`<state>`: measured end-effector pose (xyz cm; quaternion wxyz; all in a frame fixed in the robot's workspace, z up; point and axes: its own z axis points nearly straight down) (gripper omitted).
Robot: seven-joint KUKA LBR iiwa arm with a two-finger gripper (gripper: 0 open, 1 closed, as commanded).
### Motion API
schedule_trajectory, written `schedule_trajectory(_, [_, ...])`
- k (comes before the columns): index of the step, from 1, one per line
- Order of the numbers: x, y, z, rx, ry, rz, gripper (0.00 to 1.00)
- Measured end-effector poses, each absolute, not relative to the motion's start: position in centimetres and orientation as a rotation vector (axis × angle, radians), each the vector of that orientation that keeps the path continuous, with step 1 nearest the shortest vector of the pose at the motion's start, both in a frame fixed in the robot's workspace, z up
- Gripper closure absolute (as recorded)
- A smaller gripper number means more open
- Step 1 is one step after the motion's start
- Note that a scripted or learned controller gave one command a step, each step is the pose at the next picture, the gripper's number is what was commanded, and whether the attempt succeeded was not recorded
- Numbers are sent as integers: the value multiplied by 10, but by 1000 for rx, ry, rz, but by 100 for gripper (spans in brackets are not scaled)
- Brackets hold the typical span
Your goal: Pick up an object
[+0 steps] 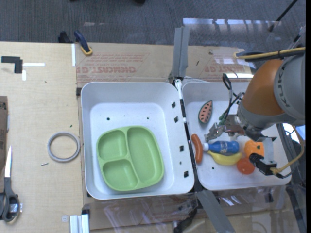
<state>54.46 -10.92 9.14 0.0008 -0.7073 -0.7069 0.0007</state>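
Note:
My gripper [215,129] hangs low in the right bin [216,179], just above the white cap end of a blue bottle [224,146]. The bottle lies on its side against a yellow banana [226,158]. A red sausage [197,148] lies left of them by the bin's left wall. A watermelon slice [205,111] sits further back. An orange object [254,148] and a small red-orange ball [245,167] rest to the right, partly under my arm. Nothing is visibly held.
The left bin [88,130] holds a green divided plate [130,158]. On the bench to the left lie a tape ring [63,146] and scissors [8,204]. A blue and yellow clamp [83,43] sits at the back.

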Motion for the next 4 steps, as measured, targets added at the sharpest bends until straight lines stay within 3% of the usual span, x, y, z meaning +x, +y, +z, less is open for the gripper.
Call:
schedule_trajectory(1, [497, -99, 91, -2223, -2217, 3, 0])
schedule_trajectory(2, [497, -100, 100, -2228, -2213, 3, 100])
schedule_trajectory(3, [601, -137, 91, -2219, -2224, 3, 100])
schedule_trajectory(4, [601, -136, 91, -2219, -2224, 3, 0])
